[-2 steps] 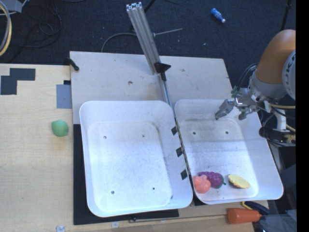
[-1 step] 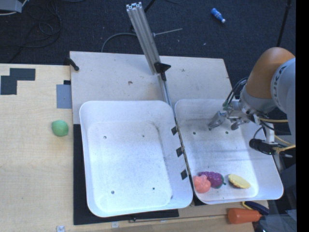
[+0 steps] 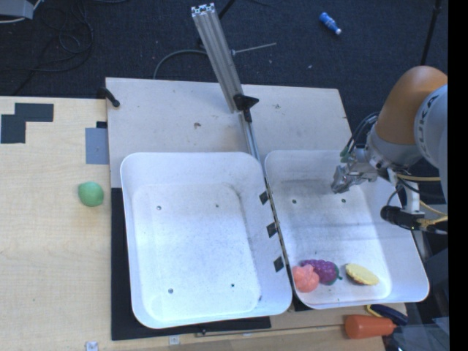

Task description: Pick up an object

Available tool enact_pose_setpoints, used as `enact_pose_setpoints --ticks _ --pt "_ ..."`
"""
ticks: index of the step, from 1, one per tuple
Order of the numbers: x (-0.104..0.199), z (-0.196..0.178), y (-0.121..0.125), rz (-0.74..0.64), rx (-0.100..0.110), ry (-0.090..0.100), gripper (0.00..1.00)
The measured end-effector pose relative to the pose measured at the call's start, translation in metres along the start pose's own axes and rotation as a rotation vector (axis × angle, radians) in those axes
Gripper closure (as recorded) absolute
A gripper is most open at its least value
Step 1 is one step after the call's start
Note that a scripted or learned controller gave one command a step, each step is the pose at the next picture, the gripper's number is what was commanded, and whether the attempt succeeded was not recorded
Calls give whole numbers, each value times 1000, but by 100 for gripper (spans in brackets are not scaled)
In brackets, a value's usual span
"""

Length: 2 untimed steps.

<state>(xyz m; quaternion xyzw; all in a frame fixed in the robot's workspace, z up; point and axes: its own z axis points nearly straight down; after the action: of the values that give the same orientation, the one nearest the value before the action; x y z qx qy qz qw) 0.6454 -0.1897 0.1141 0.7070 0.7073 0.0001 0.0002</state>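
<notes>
A dark carpeted floor [image 3: 146, 28] is seen across the top of the frame, strewn with black cables [image 3: 66, 20]. A small blue cylindrical object [image 3: 330, 23] is seen at upper right. A pale wooden tabletop [image 3: 44, 225] is seen at left.

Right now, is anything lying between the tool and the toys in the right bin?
Nothing visible. The tool sits over bare bin floor; the pink toy, purple toy and yellow toy lie at the bin's near edge.

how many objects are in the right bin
3, all along its near edge: a pink-orange object at left, a purple object touching it, a yellow object to the right.
</notes>
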Motion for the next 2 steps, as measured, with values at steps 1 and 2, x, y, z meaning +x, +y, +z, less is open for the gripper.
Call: enact_pose_setpoints --ticks 1,2 --pt "2 -63 1 1 -5 -1 100" --pt "8 -110 -4 0 -4 -1 100"
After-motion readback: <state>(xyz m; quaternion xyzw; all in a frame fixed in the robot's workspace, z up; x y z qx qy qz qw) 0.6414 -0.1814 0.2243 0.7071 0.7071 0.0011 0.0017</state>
